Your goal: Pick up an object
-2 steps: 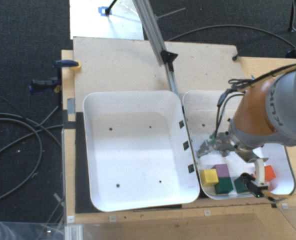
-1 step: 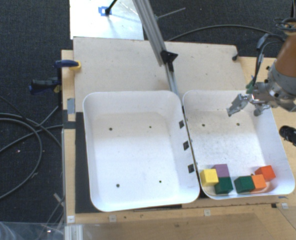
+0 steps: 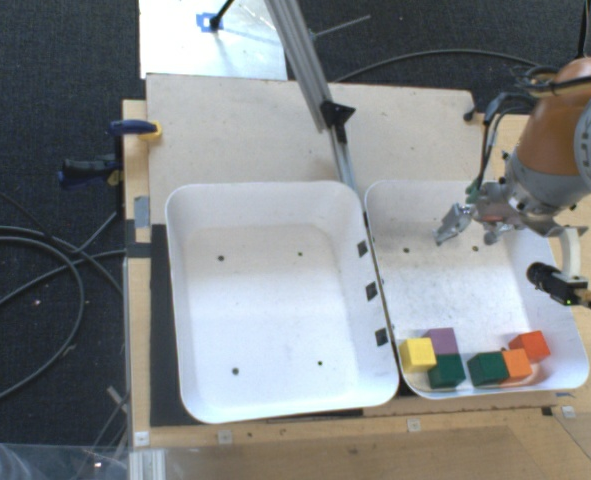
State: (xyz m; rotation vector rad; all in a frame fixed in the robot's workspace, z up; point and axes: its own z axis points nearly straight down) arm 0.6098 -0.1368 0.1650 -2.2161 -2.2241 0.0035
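Setting: robotics lab | evidence: pale fibreboard work surface (image 3: 245,133) carrying two shallow white plastic bins (image 3: 190,208) (side by side) | blue-handled clamp (image 3: 100,171) on its left edge | loose black cables (image 3: 35,268) across dark carpet floor (image 3: 45,58) | slanted aluminium camera pole (image 3: 300,48)

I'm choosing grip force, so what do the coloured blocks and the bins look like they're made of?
The yellow block and its neighbours look like matte painted wood or foam: flat colour, no glare; which one is unclear. The right bin looks like smooth moulded white plastic, with rounded rim and soft sheen.
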